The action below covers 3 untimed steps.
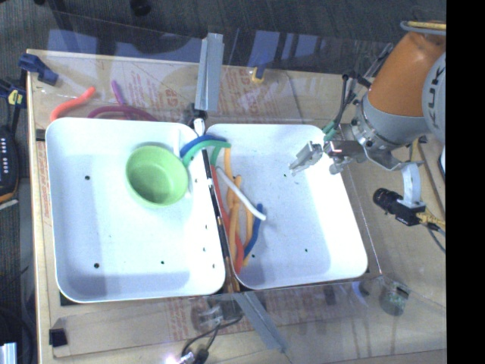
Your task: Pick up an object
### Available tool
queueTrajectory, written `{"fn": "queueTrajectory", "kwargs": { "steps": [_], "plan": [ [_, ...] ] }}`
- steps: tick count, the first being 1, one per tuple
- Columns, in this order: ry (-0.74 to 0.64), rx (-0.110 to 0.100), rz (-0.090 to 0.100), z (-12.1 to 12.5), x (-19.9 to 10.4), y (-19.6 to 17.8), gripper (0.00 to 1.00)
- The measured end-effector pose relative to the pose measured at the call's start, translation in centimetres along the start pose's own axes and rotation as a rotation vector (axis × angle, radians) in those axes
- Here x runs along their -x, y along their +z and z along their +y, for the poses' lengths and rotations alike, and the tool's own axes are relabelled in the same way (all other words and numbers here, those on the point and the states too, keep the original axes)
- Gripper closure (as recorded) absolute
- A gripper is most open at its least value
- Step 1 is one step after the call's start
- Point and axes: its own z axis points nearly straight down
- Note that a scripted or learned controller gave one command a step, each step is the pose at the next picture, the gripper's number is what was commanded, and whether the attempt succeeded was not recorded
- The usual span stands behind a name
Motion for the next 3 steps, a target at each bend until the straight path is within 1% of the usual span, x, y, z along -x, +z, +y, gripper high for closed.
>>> {"fn": "queueTrajectory", "kwargs": {
  "steps": [1, 2, 3],
  "plan": [
    [-0.05, -0.002, -0.001, 1.8, -5.7, 13.3, 0.0],
    [-0.172, 0.042, -0.026, -1.6, -8.3, 16.2, 0.0],
    [-0.185, 0.035, -0.021, -1.6, -8.8, 15.4, 1.0]
  ]
}}
